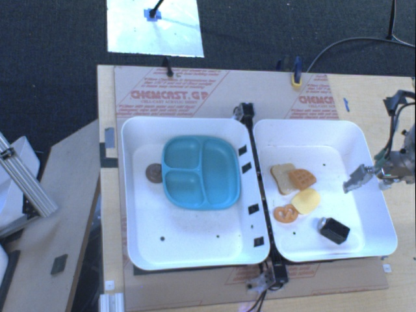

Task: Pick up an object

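Where the two white bins sit side by side on the tabletop (364,99), the right bin (374,151) carries five small things clustered toward its left and lower part: one slice of toast (282,177), one orange waffle-like piece (303,178) touching the toast on its right, one pale yellow round piece (307,201) just below them, one pretzel-shaped piece (285,213) touching the yellow piece at its lower left, and one black block (335,230) lying apart near the bin's lower right. The tool (359,176) hangs over the right side of this bin, well apart from the food pieces and above the black block, with nothing between its fingers; whether they are spread or closed I cannot tell. The left bin (140,242) holds one blue divided plate (200,172) and one brown round disc (154,173) touching the plate's left edge. A row of black clips (249,188) runs along the seam between the bins.
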Motion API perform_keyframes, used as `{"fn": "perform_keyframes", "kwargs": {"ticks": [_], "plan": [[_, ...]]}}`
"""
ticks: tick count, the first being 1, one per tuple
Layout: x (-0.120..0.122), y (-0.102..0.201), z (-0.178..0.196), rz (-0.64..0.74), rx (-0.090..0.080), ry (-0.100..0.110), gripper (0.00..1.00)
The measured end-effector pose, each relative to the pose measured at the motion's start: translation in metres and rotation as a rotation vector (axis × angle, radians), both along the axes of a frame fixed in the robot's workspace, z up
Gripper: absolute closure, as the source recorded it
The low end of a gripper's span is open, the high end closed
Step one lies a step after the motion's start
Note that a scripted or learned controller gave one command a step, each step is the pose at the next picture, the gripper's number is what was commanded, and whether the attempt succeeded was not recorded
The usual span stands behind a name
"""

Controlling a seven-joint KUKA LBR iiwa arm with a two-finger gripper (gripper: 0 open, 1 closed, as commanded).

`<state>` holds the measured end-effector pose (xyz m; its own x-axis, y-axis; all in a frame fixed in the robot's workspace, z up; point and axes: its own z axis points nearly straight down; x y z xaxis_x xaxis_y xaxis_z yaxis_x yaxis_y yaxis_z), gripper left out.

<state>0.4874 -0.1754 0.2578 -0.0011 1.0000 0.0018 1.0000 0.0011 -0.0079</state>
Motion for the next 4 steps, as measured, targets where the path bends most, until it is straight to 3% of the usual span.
{"fn": "perform_keyframes", "kwargs": {"ticks": [1, 4], "plan": [[0.002, 0.0, 0.004, 0.003, -0.003, -0.009, 0.0], [0.002, -0.006, -0.168, -0.001, 0.0, -0.005, 0.0]]}}
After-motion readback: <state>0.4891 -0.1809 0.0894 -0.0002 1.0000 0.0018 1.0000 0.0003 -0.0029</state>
